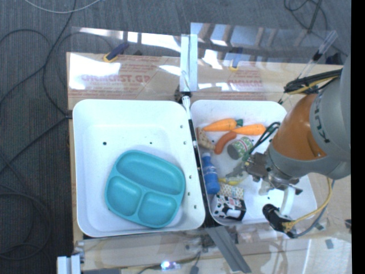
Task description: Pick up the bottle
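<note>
- Dark carpet with loose cables surrounds the bench (142,73), which carries two white bins side by side.
- The left bin (91,124) holds a teal divided plate (145,188).
- The right bin (268,108) holds the clutter: two carrots (223,124), a sausage-like piece, a small can (240,147), a black-and-white box (228,206).
- The arm (305,136) hangs over the right bin's right half, its gripper (256,170) low among the items; whether it is released or clenched I cannot tell.
- The bottle (210,173), blue, lies along the bin's left wall, just left of the gripper and not held.
- Judgement: approach step; next the gripper must shift left, align with the bottle, and descend.
</note>
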`<state>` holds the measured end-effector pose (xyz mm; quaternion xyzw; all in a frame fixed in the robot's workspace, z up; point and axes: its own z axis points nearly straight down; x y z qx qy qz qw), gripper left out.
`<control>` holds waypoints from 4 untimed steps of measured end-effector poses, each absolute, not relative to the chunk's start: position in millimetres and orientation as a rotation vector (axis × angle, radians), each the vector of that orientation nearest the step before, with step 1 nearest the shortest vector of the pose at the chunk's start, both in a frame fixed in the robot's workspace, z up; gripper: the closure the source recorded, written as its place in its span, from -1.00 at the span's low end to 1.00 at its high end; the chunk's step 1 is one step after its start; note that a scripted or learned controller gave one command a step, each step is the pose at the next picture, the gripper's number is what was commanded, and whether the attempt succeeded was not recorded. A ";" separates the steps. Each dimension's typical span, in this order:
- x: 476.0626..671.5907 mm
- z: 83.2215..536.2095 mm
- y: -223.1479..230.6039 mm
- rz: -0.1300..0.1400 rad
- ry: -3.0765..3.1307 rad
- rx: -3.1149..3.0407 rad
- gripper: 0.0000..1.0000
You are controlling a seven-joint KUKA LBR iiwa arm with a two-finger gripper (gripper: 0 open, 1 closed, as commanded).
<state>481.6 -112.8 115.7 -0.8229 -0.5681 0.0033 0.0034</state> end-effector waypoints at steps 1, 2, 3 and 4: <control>485.8 89.8 -98.9 -0.009 -1.454 -2.790 -1.00; 529.5 89.6 -134.2 -0.011 -1.391 -2.825 -1.00; 487.8 90.2 -102.8 -0.015 -1.528 -2.760 -1.00; 497.8 89.8 -103.1 -0.014 -1.195 -2.920 -1.00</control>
